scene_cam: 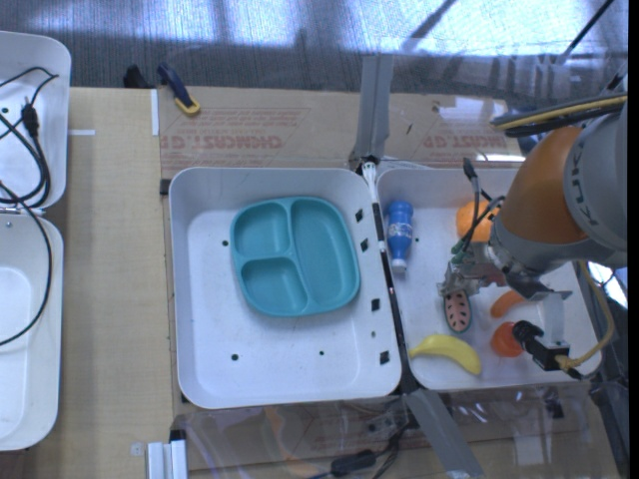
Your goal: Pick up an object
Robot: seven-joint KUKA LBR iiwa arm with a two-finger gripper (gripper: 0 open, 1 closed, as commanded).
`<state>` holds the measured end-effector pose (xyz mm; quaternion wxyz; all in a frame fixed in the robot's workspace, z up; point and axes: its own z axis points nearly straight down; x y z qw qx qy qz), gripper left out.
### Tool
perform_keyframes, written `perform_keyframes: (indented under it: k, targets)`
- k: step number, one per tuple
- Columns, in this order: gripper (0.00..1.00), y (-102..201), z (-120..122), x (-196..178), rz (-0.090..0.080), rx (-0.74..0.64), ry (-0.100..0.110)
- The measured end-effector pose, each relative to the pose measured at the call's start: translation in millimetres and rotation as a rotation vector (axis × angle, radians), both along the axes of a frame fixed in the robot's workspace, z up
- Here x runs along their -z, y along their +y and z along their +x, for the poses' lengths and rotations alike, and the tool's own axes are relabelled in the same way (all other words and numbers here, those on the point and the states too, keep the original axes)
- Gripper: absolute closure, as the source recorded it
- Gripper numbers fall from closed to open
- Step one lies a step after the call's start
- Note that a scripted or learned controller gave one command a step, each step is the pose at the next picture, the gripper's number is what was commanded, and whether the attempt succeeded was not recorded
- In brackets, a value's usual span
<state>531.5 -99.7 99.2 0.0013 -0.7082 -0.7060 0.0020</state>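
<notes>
**Arm low in the right bin, nothing lifted yet**

Camera view: the arm (pixel 564 193) reaches in from the right and bends down over the right bin (pixel 424 183). Its gripper (pixel 461 279) sits low in the middle of that bin, right above a watermelon slice (pixel 457 309) lying on the floor. The gripper's parts are dark and tangled with cables, so I cannot tell its state, nor whether it touches the slice.

Other pickable things lie in the same bin: a blue bottle (pixel 399 232) near the divider, a banana (pixel 446 352) at the near edge, an orange (pixel 473 222) partly behind the wrist, and two orange pieces (pixel 507 339) to the right. The left bin (pixel 200 297) bears a teal plate (pixel 296 255) with three compartments.

Judging by this, the task is at the reach-and-grasp step: everything rests on the bin floor, and closing, lifting and clearing the bin are left.

The wrist covers part of the orange, and the orange pieces are too small and half-hidden to name.
</notes>
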Motion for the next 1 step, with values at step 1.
perform_keyframes:
  k: [1]
  targets:
    - [1.0,50.3,50.6,-123.4,-0.001,-0.006,-0.003]
